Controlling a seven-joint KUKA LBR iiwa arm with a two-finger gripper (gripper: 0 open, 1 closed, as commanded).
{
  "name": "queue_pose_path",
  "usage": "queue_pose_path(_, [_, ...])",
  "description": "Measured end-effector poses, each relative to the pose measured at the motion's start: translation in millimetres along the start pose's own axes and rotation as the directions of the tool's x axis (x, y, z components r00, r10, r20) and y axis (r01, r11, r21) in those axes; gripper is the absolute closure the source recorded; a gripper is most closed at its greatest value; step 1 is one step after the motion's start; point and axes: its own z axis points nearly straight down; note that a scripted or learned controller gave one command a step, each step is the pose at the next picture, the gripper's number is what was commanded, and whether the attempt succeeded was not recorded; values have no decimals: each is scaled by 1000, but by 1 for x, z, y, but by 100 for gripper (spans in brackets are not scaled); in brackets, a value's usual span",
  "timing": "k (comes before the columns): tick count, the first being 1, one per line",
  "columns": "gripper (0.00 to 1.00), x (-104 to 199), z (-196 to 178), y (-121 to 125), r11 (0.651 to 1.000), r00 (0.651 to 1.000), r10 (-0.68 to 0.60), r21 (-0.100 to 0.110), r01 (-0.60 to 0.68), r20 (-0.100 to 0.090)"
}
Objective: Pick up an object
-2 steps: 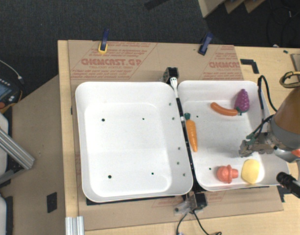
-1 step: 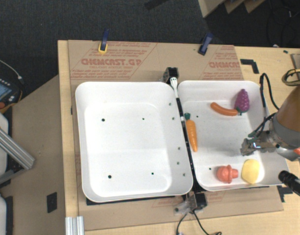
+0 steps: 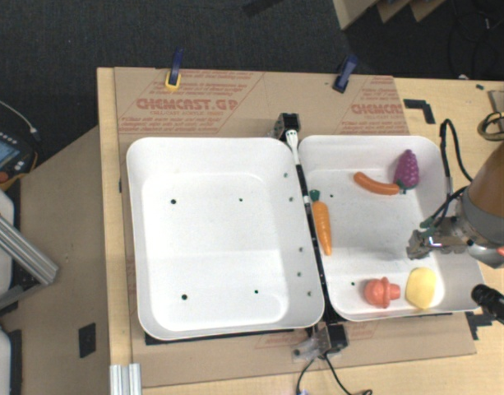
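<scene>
A yellow lemon (image 3: 422, 287) lies at the near right corner of the right bin (image 3: 360, 159), a red toy (image 3: 381, 292) just beside it. The gripper (image 3: 421, 244) hangs just above the lemon, grasping nothing; whether it is spread or closed cannot be told. Farther off lie a carrot (image 3: 321, 228), a sausage (image 3: 375, 184) and purple grapes (image 3: 406, 169).

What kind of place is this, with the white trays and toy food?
Probably a robotics lab's test bench. A robot arm's gripper hangs over the right bin, which holds plastic play food such as a carrot and purple grapes. Clamps pin protective cardboard under the bins.
</scene>
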Motion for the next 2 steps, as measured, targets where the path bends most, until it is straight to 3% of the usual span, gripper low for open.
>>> queue_pose_path(2, [100,-1,-20,1,1000,1000,1,-4,-1,3])
